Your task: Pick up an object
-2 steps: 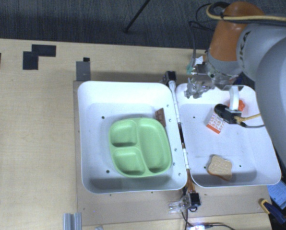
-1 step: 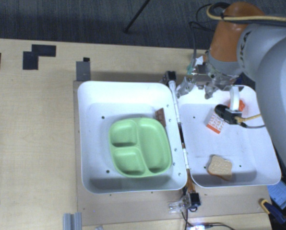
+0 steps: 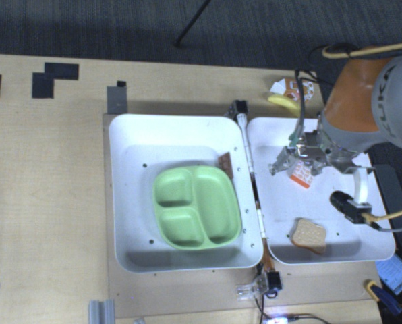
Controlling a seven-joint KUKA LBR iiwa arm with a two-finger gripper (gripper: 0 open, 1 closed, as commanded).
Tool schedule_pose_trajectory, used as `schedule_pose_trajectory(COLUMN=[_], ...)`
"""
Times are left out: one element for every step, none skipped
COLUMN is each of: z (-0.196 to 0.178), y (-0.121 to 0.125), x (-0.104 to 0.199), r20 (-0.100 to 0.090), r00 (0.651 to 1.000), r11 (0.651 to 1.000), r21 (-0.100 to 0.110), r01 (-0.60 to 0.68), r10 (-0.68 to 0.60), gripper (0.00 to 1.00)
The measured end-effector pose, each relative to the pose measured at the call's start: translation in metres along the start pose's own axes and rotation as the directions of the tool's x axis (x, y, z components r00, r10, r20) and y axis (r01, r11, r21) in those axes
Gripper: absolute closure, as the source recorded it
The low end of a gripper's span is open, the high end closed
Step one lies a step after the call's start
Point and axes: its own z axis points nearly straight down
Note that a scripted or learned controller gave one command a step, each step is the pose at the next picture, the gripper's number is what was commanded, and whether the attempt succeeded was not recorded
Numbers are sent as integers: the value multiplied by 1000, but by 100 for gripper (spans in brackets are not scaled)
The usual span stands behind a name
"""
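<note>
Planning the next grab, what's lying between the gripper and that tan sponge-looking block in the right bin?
In the camera view, bare white bin floor separates the gripper from the tan block. The orange-and-white packet sits right at the gripper.

Green tray, tan sponge, white bins.

Two white bins sat on the worktop; there was one green divided tray, one slice of bread, and one small orange-and-white packet.
</note>
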Motion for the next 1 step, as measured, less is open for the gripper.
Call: schedule_pose_trajectory(z=[87], y=[-4], x=[-60], r20=[0], r00=[1000], r11=[1000], r21=[4], r01=[-1], r10=[1], gripper=[0])
